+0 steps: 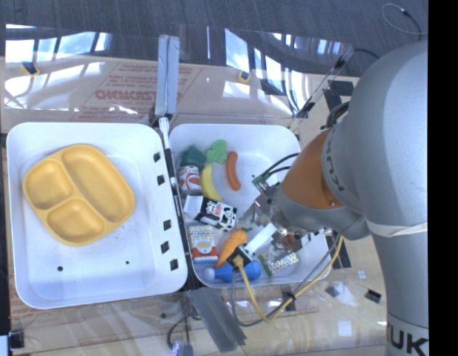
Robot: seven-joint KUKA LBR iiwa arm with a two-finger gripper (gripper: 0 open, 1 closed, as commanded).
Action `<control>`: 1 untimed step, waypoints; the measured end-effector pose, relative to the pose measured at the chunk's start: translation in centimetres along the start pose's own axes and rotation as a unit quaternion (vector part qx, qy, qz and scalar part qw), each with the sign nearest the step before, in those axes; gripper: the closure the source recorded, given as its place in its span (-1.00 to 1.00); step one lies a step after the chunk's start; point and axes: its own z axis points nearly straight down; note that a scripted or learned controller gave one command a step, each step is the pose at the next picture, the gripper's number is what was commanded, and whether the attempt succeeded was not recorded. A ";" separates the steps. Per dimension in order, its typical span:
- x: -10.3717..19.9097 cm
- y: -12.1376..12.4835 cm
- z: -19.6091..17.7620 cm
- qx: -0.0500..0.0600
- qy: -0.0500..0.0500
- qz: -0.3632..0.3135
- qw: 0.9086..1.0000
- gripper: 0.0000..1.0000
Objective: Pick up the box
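A small box [202, 243] with a red and orange label lies near the front left of the right bin [288, 136]. A second small carton [214, 212], patterned in black and white like a cow, lies just behind it. My gripper [268, 221] hangs low over the middle right of that bin, under the orange wrist band, to the right of both boxes and apart from them. Nothing shows held in it. The wrist hides the bin floor beneath it.
An orange carrot [230, 247], a blue toy [223, 273] and a printed packet [284, 262] lie at the bin's front. A banana [208, 182], a can [189, 178], a sausage [232, 170] and green toys [217, 151] lie behind. The left bin [36, 273] holds a yellow divided plate [77, 193].
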 end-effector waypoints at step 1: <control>7.7 -4.9 -33.8 0.001 -0.002 0.038 0.999 -1.00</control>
